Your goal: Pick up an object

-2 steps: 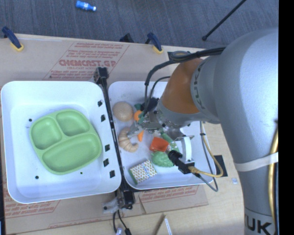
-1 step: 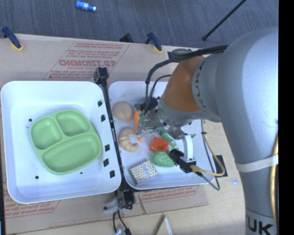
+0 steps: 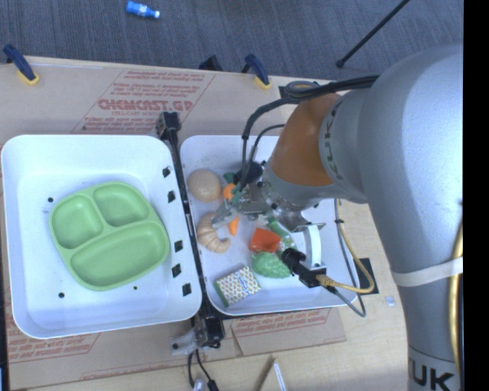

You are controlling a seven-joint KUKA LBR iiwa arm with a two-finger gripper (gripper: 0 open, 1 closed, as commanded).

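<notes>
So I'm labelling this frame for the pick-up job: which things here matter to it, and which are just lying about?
Job:
pincer
beige ball
croissant-like toy
orange piece
green piece
patterned block
right bin

Lying about:
green divided plate
left bin
blue object on floor
blue clamps

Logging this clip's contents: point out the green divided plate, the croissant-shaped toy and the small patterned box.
green divided plate [image 3: 110, 235], camera view, on its middle ridge.
croissant-shaped toy [image 3: 212, 233], camera view, on its curved body.
small patterned box [image 3: 238, 285], camera view, on its top face.
</notes>
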